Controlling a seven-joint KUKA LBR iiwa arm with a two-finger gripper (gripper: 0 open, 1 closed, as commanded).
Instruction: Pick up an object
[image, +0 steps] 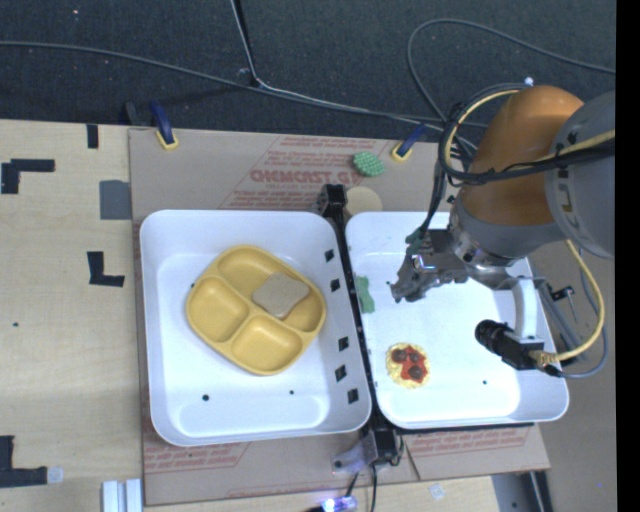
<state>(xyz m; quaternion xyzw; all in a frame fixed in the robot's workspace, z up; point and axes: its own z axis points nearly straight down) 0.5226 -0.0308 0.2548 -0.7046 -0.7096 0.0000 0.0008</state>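
Note:
My gripper (408, 288) hangs over the left half of the right bin (450, 400), below the orange band of the arm. A small green piece (363, 294) lies at that bin's left wall, just left of the gripper. A toy pizza slice (408, 365), red and yellow, lies on the bin floor below the gripper. In the left bin (170, 400) a yellow divided plate (255, 308) carries a tan slice of bread (280, 293). I see nothing between the fingers.
A black divider (345, 290) runs between the two bins. A green dotted object (368, 163) lies on the cardboard behind the bins. Cables loop above the arm, and a black fitting (505, 343) sits over the right bin's right part.

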